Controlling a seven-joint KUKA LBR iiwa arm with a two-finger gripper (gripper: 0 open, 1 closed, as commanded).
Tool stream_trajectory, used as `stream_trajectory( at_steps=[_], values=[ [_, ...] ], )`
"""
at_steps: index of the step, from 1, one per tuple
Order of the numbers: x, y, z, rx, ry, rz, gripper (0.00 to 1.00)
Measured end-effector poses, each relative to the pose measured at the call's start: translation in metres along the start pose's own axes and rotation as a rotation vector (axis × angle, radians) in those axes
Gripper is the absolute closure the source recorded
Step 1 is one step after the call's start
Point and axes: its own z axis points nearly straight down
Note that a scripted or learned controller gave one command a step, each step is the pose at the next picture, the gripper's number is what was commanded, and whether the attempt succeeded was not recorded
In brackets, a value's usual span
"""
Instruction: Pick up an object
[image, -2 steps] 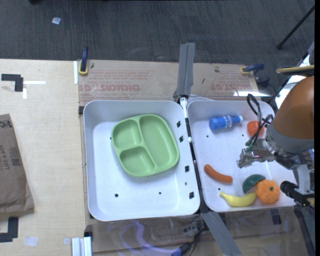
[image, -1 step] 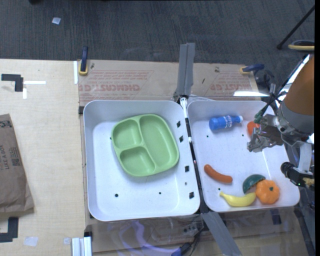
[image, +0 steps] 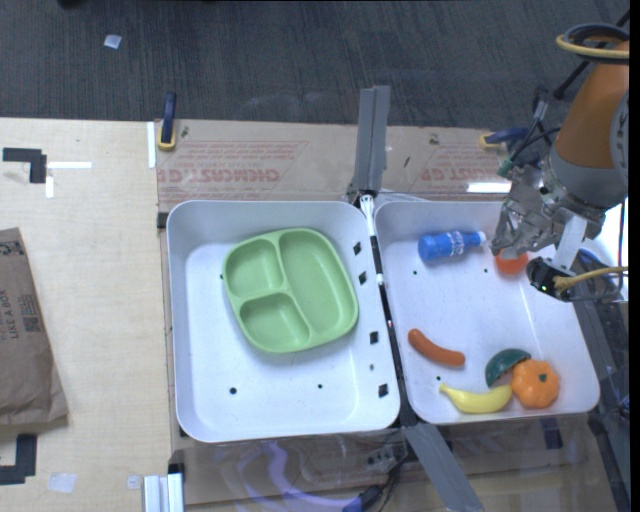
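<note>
My gripper (image: 513, 243) hangs over the far right corner of the right bin (image: 470, 300). Directly under its tip lies a small orange-red object (image: 511, 264), partly covered by it. A blue bottle (image: 450, 245) lies on its side just left of the gripper. Nearer the front of that bin are a red-orange sausage (image: 437, 347), a yellow banana (image: 475, 399), an orange pumpkin-like fruit (image: 536, 385) and a dark green piece (image: 504, 364) pressed against the fruit.
The left bin (image: 200, 390) holds a green divided plate (image: 290, 290). A grey divider post (image: 372, 140) rises between the bins at the back. A brown paper bag (image: 25, 330) lies on the bench at far left. Cables (image: 585, 280) hang beside the wrist.
</note>
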Motion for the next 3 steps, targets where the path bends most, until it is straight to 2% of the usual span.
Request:
stream_trajectory(
  at_steps=[1,2,3],
  values=[
    [0.027,0.014,-0.015,-0.001,0.0,-0.097,1.0],
    [0.06,0.049,0.004,-0.001,0.001,-0.001,1.0],
    [0.094,0.029,0.023,0.0,0.0,0.166,1.0]
  ],
)
